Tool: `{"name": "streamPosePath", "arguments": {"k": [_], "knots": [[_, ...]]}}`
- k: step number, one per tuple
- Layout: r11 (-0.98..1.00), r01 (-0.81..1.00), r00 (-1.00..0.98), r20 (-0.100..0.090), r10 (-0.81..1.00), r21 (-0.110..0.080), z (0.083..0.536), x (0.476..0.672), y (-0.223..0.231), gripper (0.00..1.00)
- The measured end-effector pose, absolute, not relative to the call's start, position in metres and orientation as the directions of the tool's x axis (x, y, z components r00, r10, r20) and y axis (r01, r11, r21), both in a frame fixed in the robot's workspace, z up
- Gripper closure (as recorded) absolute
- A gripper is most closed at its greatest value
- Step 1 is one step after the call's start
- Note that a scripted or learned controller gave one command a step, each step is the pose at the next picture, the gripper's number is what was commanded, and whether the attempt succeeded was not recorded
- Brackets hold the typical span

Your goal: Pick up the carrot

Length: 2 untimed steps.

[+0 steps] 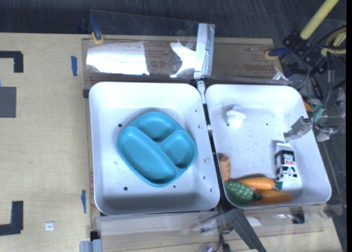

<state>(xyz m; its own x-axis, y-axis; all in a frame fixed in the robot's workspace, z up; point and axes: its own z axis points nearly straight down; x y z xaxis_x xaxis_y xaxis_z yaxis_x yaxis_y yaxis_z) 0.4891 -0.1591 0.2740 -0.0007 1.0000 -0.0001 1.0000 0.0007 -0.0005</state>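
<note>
The carrot point(256, 183) is an orange, tapered piece lying on its side near the front edge of the right bin point(258, 102). A second orange piece point(276, 196) lies just in front of it, against the bin's front wall. A bumpy green item point(240, 191) touches the carrot's left end. My gripper point(297, 129) sits at the right bin's right side, above and to the right of the carrot and well apart from it. Nothing is visible in it.
A small white carton with a black cow print point(286, 164) stands just right of the carrot. A brown item point(224, 165) leans by the divider and a white lump point(235, 116) lies further back. The left bin point(104, 108) holds a blue divided plate point(157, 147).
</note>
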Motion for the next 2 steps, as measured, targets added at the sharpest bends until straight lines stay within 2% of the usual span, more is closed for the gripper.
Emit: {"name": "streamPosePath", "arguments": {"k": [1, 2], "knots": [[-0.115, 0.993, 0.115, 0.001, 0.993, -0.006, 0.176, 0.478, -0.103, 0.00], [0.117, 0.993, -0.117, 0.000, 0.993, -0.001, 0.175, 0.484, -0.119, 0.00]]}}
